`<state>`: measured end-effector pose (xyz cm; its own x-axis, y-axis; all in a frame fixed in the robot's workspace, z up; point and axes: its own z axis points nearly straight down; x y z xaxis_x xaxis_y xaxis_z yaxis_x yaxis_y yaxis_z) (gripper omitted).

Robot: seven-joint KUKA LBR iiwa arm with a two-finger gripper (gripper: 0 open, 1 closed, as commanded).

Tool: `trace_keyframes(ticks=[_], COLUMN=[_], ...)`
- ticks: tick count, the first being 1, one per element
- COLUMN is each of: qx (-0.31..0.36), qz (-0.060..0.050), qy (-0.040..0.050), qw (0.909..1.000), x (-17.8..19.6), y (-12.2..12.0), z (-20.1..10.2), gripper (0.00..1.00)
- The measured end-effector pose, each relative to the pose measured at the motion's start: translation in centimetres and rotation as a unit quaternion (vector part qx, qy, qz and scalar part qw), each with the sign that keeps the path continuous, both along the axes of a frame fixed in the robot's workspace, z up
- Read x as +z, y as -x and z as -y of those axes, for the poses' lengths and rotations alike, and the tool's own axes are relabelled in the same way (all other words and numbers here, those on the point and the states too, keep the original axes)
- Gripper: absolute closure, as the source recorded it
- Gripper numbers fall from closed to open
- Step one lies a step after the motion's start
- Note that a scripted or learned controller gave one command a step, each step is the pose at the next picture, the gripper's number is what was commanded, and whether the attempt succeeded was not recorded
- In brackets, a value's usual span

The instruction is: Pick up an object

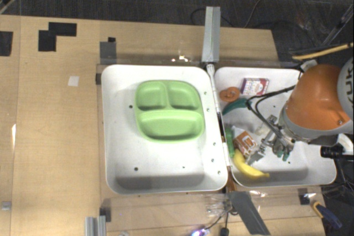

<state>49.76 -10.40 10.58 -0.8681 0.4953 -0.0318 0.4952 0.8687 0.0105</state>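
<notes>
In the right bin (315,174), my gripper (261,151) reaches down and to the left from the grey arm with its orange band (316,102). Its tip hangs just above a yellow banana (249,168) by the bin's front wall. It is next to a brown-and-orange packet (244,143). I see nothing clearly held. Further back in the same bin lie a purple-and-white packet (254,86), a small brown round object (228,94) and a green object (234,105).
The left bin (127,168) holds a green divided plate (168,109). A metal post (211,36) stands behind the wall between the bins. Black cables (265,98) loop from the arm over the right bin. The wooden bench (50,135) extends to the left.
</notes>
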Motion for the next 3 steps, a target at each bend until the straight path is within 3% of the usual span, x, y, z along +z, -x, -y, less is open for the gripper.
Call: trace_keyframes(ticks=[1,2,3], qx=[-0.137,-0.223,-0.388], qz=[-0.006,-0.014,-0.009], qy=[-0.0062,-0.0073,-0.0119], qw=[0.9905,0.9746,0.9215], x=[-1.4,2.0,-1.5], y=[0.4,-6.9,-6.8], z=[0.0,-0.2,-0.4], gripper=[0.0,0.0,0.0])
